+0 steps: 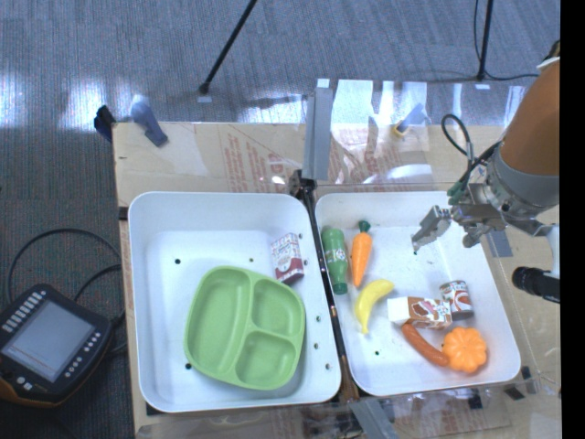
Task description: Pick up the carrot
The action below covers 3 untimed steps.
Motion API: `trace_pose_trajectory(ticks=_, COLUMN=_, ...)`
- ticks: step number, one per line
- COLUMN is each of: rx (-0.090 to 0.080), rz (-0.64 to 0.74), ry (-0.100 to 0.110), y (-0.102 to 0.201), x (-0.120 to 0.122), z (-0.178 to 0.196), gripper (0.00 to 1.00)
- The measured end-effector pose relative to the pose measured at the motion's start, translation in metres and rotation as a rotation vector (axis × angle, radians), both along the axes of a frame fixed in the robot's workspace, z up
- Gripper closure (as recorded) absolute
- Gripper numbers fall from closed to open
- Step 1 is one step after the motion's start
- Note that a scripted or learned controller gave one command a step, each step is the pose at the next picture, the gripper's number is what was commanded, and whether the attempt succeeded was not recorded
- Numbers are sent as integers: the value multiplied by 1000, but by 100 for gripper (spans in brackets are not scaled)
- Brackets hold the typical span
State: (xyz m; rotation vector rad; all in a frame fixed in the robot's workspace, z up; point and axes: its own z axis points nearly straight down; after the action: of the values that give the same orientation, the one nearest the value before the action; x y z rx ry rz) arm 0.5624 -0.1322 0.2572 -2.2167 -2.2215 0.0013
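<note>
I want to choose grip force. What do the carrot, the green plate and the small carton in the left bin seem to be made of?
Carrot: probably toy plastic, smooth uniform orange with a green cap.
Green plate: likely moulded plastic, matte, one even colour with rounded compartment ridges.
Small carton: looks like printed cardboard or plastic imitating it; too small to tell.

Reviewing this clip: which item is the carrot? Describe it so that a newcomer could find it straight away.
Look in the right-hand white bin, near its left wall. The carrot is the small orange tapered toy with a green top, lying between the dark green bottle and open floor, just above the yellow banana. Its green top sets it apart from the other orange items.
</note>
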Motion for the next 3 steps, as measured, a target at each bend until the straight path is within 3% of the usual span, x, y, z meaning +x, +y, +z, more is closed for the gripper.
trace_pose_trajectory(ticks=1, rx=1, rz=241, ry=0, y=45, x=32, z=-82, gripper=0)
trace_pose_trajectory(ticks=2, rx=-5, rz=451, ry=-3, y=28, x=80, z=-168, gripper=0)
trace_pose_trajectory(ticks=3, rx=-1, rz=445, ry=-8, y=28, x=82, z=-157, gripper=100)
